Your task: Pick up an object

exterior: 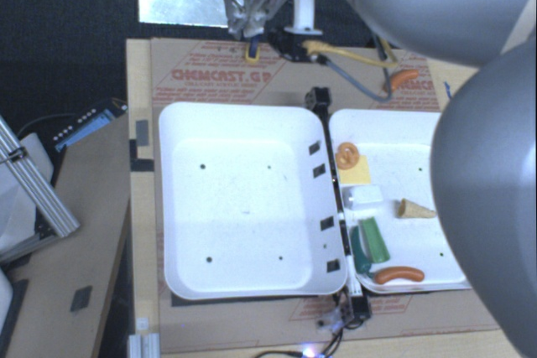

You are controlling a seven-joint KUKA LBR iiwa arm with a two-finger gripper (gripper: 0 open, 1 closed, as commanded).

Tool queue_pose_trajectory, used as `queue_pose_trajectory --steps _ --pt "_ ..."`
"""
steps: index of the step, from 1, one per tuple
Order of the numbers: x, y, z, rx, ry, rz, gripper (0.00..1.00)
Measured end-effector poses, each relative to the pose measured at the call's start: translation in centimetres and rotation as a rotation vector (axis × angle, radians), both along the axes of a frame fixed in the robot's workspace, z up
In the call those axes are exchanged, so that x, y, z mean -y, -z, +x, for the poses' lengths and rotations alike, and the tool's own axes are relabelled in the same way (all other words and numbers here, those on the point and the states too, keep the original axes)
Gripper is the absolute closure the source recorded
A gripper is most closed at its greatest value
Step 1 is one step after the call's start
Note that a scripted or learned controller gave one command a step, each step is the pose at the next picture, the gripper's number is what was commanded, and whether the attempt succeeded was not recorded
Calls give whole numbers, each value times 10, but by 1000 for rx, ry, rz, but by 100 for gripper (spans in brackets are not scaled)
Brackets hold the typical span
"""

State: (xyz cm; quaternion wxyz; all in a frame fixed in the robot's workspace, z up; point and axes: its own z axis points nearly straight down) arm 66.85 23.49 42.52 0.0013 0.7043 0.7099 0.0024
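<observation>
The right bin (394, 148) holds several small items along its left side: an orange ring (346, 155), a yellow slice (355, 173), a white block (362, 198), a green piece (370, 241), an orange sausage (398, 273) and a tan cone (415, 210). My gripper (247, 23) hangs high at the top of the view, beyond the back edge of the left bin (243, 113) and far from all of these. Nothing can be made out in it. The big grey arm covers the right part of the right bin.
A small yellow piece (252, 54) lies on the cardboard just below the gripper. Another orange sausage (404, 78) sits behind the right bin, beside trailing cables (352, 56). A black divider (329, 180) separates the bins. An aluminium frame (33, 189) stands at the left.
</observation>
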Motion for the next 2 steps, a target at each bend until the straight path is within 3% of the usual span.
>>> queue_pose_trajectory --steps 1,2 --pt "0 -25 0 -1 1 0 100" --pt "1 -52 -15 0 1 1 100"
